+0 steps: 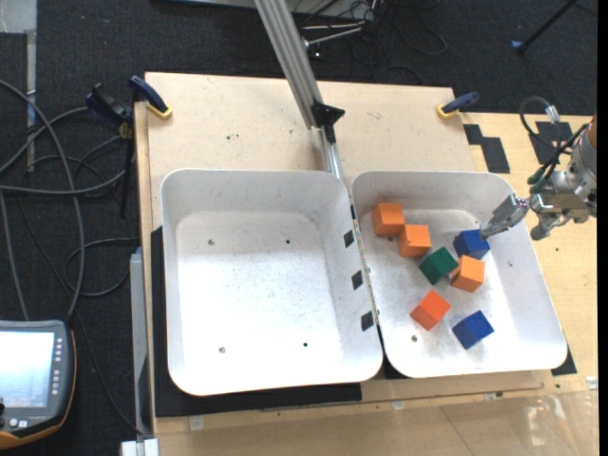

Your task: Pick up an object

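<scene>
**Cube positions relative to the hand, right bin**

The right bin (546, 326) holds seven small cubes: four orange, two blue, one green. All have flat, matte faces and sharp edges, and all rest on the bin floor.

The hand (508, 215) sits at the bin's upper right rim, at the end of the grey wrist. One thin finger angles down and to the left. Whether the hand is released or clenched cannot be told from this view. No cube is seen between the fingers.

The upper blue cube (471, 244) lies nearest, just below and left of the fingertip; contact cannot be confirmed. An orange cube (467, 274) touches it on the side away from the hand. The green cube (438, 265) lies just left of that pair. Two orange cubes (388, 218) (414, 240) lie further left of the hand, touching at the corners. The last orange cube (430, 309) and the lower blue cube (472, 329) lie well apart from the hand, toward the near rim.

The left bin (180, 207) stands beside the right bin on the desk (237, 122).
</scene>
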You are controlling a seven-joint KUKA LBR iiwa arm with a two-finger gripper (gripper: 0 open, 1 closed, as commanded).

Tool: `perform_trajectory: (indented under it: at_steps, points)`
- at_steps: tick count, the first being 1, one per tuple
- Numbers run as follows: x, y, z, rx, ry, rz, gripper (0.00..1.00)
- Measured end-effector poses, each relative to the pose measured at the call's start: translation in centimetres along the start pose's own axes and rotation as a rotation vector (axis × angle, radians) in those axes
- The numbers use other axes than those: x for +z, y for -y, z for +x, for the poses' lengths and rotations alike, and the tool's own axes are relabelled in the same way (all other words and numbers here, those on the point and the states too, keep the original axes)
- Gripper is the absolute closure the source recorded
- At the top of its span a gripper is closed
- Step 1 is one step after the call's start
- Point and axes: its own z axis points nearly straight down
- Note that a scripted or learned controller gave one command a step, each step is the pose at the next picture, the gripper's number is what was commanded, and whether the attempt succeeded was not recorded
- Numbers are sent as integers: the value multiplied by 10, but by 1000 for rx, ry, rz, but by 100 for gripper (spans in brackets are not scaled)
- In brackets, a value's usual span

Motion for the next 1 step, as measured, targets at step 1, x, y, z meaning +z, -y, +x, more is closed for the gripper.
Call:
perform_trajectory:
  at_steps: [1]
  points:
    - [-2,-1,0,0,1,-5,0]
